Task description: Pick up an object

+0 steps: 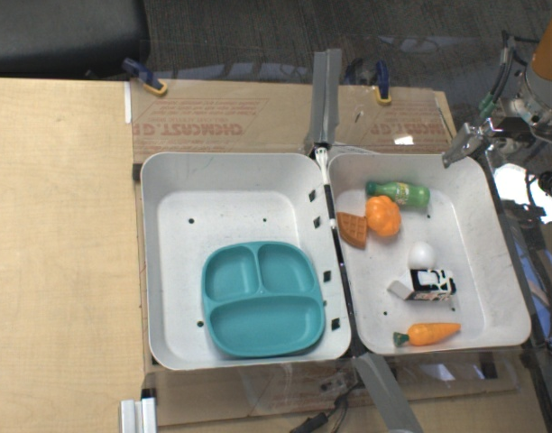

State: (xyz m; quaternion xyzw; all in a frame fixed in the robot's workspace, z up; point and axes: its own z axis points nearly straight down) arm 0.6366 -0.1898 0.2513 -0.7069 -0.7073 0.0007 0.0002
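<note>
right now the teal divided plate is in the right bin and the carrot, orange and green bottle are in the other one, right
Not quite. The camera view shows the teal divided plate in the left bin; the carrot, orange and green bottle share the right bin.

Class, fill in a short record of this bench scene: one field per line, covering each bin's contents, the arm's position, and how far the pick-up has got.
Left bin: teal divided plate
Right bin: green bottle, orange fruit, waffle piece, white egg, black-and-white carton, carrot
Arm: gripper above right bin's far right corner
Jaws: state unclear
Pick-up: nothing visibly held
</note>
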